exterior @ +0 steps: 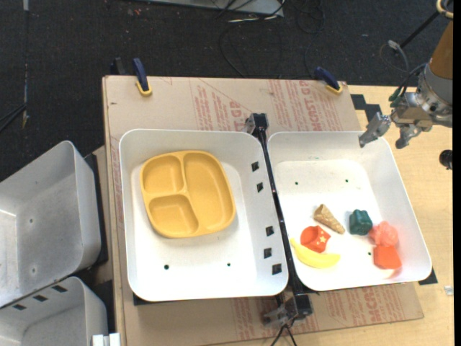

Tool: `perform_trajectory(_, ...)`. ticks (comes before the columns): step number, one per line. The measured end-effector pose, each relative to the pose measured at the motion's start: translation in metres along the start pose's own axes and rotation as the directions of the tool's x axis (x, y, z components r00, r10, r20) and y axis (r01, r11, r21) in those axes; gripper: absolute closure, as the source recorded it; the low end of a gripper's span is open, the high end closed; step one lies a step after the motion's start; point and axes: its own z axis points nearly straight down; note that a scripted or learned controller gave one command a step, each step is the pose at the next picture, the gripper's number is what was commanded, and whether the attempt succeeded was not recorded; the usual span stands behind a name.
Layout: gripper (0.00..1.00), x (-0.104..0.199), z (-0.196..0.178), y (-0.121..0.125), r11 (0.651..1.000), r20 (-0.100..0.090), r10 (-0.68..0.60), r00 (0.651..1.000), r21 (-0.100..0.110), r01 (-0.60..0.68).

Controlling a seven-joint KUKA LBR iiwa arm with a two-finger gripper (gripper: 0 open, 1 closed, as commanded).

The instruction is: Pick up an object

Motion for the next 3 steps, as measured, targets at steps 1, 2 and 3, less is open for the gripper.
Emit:
perform_trajectory(1,0.0,0.001,-0.009,0.003,1.0,0.004,-0.003,1.0,-0.014,0.004)
perform_trajectory(2,0.0,0.008,0.053,0.001,1.0,0.001,-0.005,1.0,-0.008,0.005)
perform_trajectory(3,0.0,0.0,0.112,0.003,1.0,0.002,-0.001,1.0,-0.008,0.001)
